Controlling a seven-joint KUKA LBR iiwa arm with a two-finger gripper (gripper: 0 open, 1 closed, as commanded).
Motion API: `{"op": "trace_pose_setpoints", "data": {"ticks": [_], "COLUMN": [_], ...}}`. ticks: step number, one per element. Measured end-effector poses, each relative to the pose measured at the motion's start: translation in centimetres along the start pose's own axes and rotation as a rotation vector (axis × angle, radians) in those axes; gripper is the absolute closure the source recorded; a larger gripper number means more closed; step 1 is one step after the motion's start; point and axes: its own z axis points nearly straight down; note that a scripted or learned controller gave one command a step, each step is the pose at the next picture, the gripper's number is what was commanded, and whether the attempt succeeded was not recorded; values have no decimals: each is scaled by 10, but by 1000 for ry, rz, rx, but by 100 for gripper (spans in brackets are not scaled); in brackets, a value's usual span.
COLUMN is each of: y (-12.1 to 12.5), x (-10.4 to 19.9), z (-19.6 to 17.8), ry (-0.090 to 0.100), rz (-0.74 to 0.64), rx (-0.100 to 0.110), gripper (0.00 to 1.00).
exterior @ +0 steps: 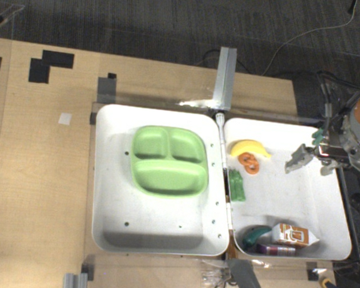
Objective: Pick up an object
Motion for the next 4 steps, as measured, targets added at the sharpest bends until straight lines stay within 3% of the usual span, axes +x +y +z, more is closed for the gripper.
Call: {"op": "trace_pose_setpoints", "data": {"ticks": [1, 2, 3, 4], "y": [29, 69, 123, 129], "x": [5, -21, 24, 27], "z": [-30, 17, 104, 178], "ry": [0, -1, 0, 0], "rz": [-159, 120, 192, 41], "rx": [-2, 1, 1, -8], "gripper": [0, 0, 0, 0]}}
